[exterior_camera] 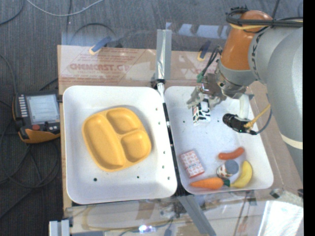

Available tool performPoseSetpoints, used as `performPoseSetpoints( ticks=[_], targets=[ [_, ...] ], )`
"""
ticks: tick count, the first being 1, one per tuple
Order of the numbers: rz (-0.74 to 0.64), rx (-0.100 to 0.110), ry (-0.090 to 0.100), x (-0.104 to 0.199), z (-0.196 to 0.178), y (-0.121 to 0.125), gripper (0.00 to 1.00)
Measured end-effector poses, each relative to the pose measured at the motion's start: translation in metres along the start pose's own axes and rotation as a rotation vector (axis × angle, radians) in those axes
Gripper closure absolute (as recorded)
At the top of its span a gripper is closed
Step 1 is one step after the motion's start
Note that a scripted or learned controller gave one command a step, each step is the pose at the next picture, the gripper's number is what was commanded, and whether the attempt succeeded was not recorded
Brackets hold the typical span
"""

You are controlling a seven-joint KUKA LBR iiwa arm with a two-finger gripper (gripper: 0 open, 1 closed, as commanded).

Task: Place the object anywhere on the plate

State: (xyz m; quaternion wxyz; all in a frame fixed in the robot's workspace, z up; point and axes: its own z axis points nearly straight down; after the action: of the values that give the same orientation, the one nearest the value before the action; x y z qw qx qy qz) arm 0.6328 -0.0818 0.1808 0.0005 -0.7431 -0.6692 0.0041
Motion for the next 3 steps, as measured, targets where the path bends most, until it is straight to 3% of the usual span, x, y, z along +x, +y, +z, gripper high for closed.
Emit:
performPoseSetpoints(
  ticks=[1, 2, 3],
  targets=[
    [-0.262, -0.001, 0.004, 0.081, 0.000, 0.001, 1.00],
    [-0.263, -0.001, 0.004, 0.145, 0.000, -0.017, 1.00],
    [-0.120, 0.001, 0.002, 0.221, 0.004, -0.029, 1.00]
  ],
)
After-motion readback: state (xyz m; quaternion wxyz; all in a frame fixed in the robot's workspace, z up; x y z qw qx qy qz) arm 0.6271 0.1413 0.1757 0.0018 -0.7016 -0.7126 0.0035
